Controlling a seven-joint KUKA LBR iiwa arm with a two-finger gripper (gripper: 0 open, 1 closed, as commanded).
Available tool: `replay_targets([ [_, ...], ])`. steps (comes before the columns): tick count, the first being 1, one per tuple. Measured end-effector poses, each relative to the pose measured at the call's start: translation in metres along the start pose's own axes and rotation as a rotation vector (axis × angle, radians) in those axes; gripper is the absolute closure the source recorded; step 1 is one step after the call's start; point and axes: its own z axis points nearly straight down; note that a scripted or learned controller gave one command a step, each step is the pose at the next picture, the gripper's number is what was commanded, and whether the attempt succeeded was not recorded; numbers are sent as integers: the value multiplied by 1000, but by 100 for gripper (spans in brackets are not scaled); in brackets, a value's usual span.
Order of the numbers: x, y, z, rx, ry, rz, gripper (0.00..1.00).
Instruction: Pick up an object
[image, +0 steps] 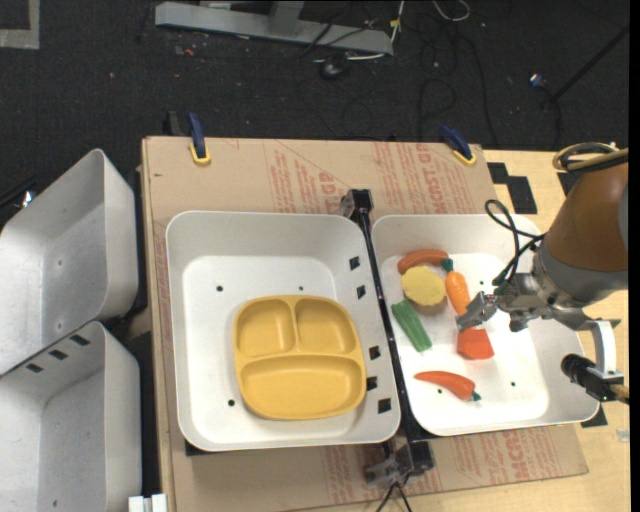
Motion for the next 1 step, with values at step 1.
replay_targets([
  [1,1,-1,54,0,0,1,0],
])
